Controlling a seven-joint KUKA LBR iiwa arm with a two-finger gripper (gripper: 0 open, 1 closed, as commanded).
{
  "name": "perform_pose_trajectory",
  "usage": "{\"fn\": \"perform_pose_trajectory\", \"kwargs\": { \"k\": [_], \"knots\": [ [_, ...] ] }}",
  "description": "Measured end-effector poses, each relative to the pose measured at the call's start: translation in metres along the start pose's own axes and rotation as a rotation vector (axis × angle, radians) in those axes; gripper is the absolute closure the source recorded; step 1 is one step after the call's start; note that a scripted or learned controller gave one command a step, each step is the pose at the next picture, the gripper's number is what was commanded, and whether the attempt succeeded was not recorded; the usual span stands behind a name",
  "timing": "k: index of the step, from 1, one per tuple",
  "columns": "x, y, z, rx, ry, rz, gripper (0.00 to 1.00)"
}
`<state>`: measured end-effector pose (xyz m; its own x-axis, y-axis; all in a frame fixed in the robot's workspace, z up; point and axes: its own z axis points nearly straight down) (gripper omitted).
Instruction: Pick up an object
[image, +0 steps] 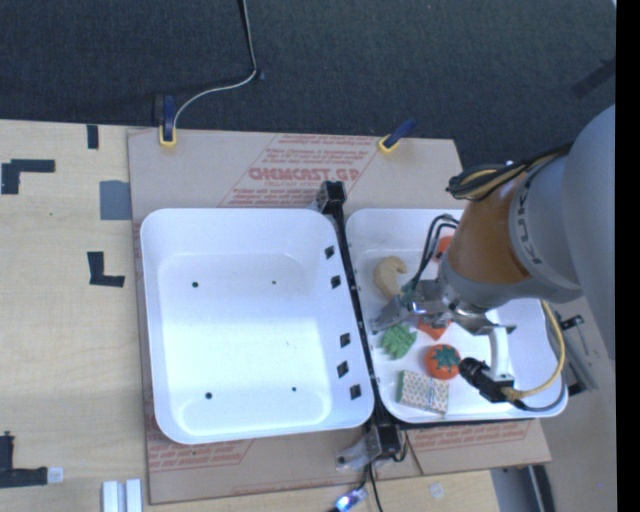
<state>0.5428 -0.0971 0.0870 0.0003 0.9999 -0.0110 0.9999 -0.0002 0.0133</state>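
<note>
Down in the right bin (520, 405), the hand (415, 312), grip state unreadable, hung just above the green toy (397, 341), beige banana (389, 273) behind.

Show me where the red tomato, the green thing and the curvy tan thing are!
red tomato (442, 361), camera view, its round top.
green thing (397, 342), camera view, its middle.
curvy tan thing (389, 275), camera view, its bend.

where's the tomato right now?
The tomato lies in the right bin, toward its near edge, just below the hand. The green toy lies to its left and the speckled block just below it.
</note>
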Motion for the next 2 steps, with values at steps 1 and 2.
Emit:
{"fn": "perform_pose_trajectory", "kwargs": {
  "k": [1, 2],
  "knots": [
    [-0.001, 0.003, -0.015, -0.005, 0.002, 0.001, 1.00],
    [-0.114, -0.015, -0.056, 0.011, 0.007, 0.006, 1.00]
  ]
}}
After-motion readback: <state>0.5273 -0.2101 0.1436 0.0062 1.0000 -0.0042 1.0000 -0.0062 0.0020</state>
